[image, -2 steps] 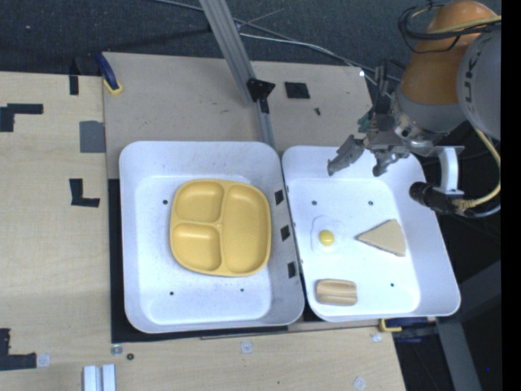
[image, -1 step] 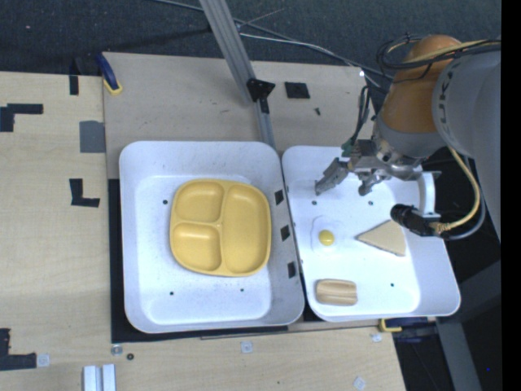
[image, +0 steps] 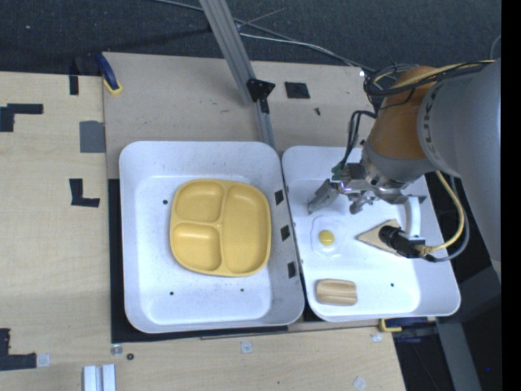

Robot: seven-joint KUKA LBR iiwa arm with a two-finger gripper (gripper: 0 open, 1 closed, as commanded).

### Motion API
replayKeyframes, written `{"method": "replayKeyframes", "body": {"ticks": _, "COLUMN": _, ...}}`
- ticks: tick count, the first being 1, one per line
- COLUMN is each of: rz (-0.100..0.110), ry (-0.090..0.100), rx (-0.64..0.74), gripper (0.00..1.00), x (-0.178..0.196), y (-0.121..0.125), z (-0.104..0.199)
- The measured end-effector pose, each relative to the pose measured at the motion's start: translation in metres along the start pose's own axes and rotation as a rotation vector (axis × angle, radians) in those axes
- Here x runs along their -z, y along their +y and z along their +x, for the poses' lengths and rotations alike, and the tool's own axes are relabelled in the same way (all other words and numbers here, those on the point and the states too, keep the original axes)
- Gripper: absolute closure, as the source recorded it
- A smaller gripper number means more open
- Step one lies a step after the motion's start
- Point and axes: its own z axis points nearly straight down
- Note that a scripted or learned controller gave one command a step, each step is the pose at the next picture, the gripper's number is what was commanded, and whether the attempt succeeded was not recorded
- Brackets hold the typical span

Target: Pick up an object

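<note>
A yellow three-compartment plate [image: 220, 226] lies flat in the middle of the left white bin [image: 138, 243]. A slanted grey metal pole [image: 232, 43] rises behind that bin's far right corner, and a blue-and-yellow clamp [image: 109, 73] sits beyond its far left corner

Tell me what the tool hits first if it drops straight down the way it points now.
Probably the bare white floor of the right-hand bin, just above the fried-egg toy with its yellow yolk. The tool hangs over that spot with its fingers spread, though depth is hard to judge from this slanted view.
</note>
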Motion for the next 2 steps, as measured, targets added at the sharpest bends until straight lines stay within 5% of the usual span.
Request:
{"method": "replayKeyframes", "body": {"ticks": 1, "rz": -0.009, "ry": -0.002, "rx": 0.001, "gripper": 0.00, "x": -0.037, "y": 0.001, "z": 0.000}}
{"method": "replayKeyframes", "body": {"ticks": 2, "rz": -0.014, "ry": -0.004, "rx": 0.002, "gripper": 1.00, "x": -0.024, "y": 0.002, "z": 0.000}}
